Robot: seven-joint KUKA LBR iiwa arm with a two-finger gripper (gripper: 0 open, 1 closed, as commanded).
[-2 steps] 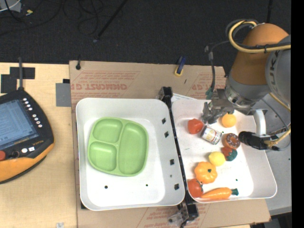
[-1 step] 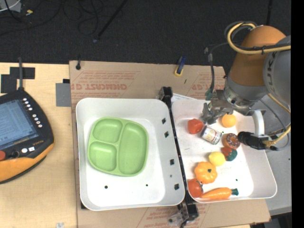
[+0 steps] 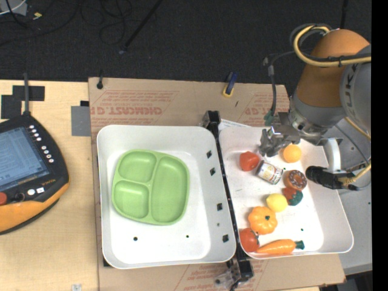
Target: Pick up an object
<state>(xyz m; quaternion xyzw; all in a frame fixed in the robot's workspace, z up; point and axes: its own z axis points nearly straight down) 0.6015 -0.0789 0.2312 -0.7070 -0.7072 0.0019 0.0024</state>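
The right bin (image 3: 330, 223) holds several toy foods: a red tomato (image 3: 248, 160), an orange (image 3: 292, 153), a small labelled jar (image 3: 270, 173) on its side, a brown round piece (image 3: 294, 179), a yellow lemon (image 3: 277, 202), an orange pumpkin (image 3: 262, 220), a red piece (image 3: 248, 240) and a carrot (image 3: 277, 246). My gripper (image 3: 276, 141) hangs over the bin's far part, between the tomato and the orange and just above the jar. Nothing is visibly held in it.
The left bin (image 3: 121, 247) holds a green divided plate (image 3: 151, 187). A black divider (image 3: 221, 193) runs between the bins. A teach pendant (image 3: 24, 168) lies at the far left of the bench. A black cable end (image 3: 327, 177) juts over the right bin's right side.
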